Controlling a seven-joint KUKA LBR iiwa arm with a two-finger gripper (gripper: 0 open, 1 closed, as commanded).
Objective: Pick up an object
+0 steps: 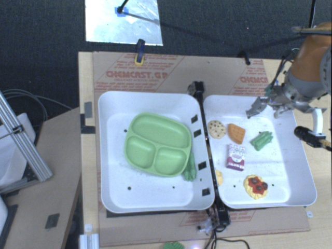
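Note:
The right bin (295,162) holds several toy foods: a chocolate-chip cookie (216,129), an orange waffle piece (236,133), a green bean pod (261,139), a small pink-and-white carton (236,156) and a little pizza (256,186). A yellow piece (219,177) lies against the bin's left wall. My gripper (265,111) hovers over the far part of this bin, above and just behind the green pod. Its fingers are spread open and nothing sits between them.
The left bin (116,191) carries a green divided plate (157,144) with a green leafy piece (189,169) tucked at its right edge. A black divider clip strip (199,134) runs between the bins. An aluminium frame (23,149) stands at the left.

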